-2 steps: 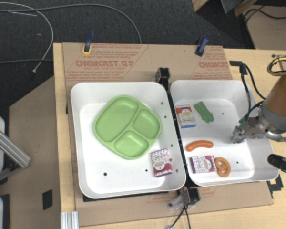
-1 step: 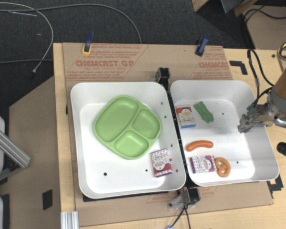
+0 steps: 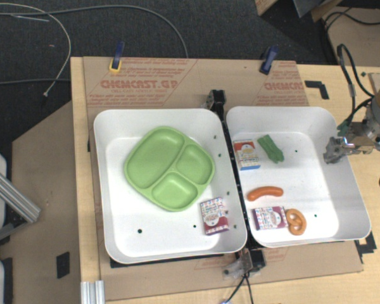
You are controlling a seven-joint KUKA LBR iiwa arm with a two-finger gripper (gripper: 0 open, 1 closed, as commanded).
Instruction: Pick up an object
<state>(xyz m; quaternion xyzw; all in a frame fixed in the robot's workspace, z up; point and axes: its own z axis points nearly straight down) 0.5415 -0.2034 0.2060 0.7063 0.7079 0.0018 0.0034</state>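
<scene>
**Gripper at the right bin's rim, objects lying in the bins**

Nearest the camera, in the right bin [image 3: 345, 198], a small printed packet [image 3: 268, 218] lies flat against the front wall, with a pretzel [image 3: 296, 221] just beside it on the right, touching or nearly so. A little further back lies an orange sausage [image 3: 265, 193], set crosswise. Across the divide, in the left bin [image 3: 114, 170], a second printed packet [image 3: 213, 215] sits near the front right corner, just beside the green divided plate [image 3: 170, 168], which has three compartments and fills the middle of that bin.

Further back in the right bin, a red-and-white carton [image 3: 246, 155] rests along the left wall, and a dark green vegetable-shaped piece [image 3: 271, 149] lies near it, slightly apart.

The gripper [image 3: 334, 151] hangs at the right bin's far right edge, over the rim, well apart from every object. Nothing shows between its tips; whether it is spread or closed, I cannot tell.

Beyond both bins, two blue clamps [image 3: 117, 56] pin the cardboard sheet [image 3: 145, 81] to the bench.
</scene>
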